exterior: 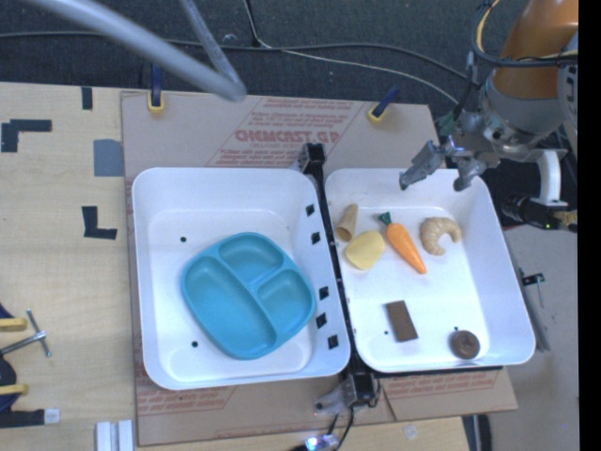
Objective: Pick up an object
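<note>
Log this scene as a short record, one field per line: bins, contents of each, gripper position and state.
left bin: holds a blue divided plate
right bin: holds a carrot, a croissant, a yellow piece, a tan piece, a brown bar, a round brown item
gripper: above the far rim of the right bin, fingers spread, nothing between them
arm: reaches in from the right, orange band above the wrist
task status: no object picked up yet

two bins (150, 252), six foods (407, 246), one tray (246, 294)
</note>
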`<control>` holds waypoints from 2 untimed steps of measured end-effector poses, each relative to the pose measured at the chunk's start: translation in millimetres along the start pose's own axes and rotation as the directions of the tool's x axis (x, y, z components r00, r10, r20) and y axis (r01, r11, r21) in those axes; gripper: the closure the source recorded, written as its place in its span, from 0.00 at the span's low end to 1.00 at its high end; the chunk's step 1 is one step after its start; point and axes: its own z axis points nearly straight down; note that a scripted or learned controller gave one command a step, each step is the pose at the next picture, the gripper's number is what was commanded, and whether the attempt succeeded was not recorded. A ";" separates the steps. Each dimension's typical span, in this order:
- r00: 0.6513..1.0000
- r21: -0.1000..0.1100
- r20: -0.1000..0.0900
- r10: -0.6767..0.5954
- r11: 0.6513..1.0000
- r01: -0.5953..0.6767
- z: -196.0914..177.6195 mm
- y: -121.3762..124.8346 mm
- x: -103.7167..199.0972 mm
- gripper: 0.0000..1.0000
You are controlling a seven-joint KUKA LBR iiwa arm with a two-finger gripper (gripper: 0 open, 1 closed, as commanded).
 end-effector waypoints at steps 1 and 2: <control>1.000 -0.012 0.002 -0.003 1.000 0.003 -7.3 1.8 0.4 0.00; 1.000 -0.009 0.002 -0.003 1.000 0.003 36.7 -1.2 3.5 0.00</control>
